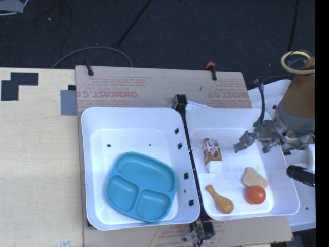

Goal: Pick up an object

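In the right bin (288, 210) lie a small red and white carton (212, 155), a tan toy drumstick (220, 199), a red tomato (255, 194) and a beige bread piece (254, 177). My gripper (255, 144) hangs over the right part of this bin, to the right of the carton and above the bread piece in the view. Its two grey fingers (243, 143) stand apart, open, with nothing between them. The arm's orange band (300, 91) rises at the right edge.
The left bin (97, 122) holds a blue divided plate (141, 186). A black divider (186, 158) with clips runs between the bins. Cardboard (154, 89) lies under both bins, and a wooden bench top (36, 158) extends to the left.
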Controlling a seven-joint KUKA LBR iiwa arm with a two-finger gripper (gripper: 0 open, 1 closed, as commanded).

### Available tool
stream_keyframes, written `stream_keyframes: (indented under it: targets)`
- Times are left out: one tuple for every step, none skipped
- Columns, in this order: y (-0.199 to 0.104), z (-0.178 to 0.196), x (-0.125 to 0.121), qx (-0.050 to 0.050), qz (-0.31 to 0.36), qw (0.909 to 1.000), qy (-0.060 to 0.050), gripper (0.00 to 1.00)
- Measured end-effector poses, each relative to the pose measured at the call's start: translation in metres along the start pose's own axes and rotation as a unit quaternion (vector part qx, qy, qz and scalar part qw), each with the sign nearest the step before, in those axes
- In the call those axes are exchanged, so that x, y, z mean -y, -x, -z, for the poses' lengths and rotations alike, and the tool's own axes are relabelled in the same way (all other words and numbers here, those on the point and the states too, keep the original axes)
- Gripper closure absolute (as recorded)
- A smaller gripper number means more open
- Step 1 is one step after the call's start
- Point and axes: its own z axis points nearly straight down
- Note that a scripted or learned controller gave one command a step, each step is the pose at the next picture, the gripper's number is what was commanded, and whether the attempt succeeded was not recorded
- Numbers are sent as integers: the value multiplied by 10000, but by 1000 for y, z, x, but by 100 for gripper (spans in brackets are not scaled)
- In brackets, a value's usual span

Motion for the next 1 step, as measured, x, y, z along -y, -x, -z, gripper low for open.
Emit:
stream_keyframes:
  targets:
    - [0,-63,-5,1,-5,10000,3,0]
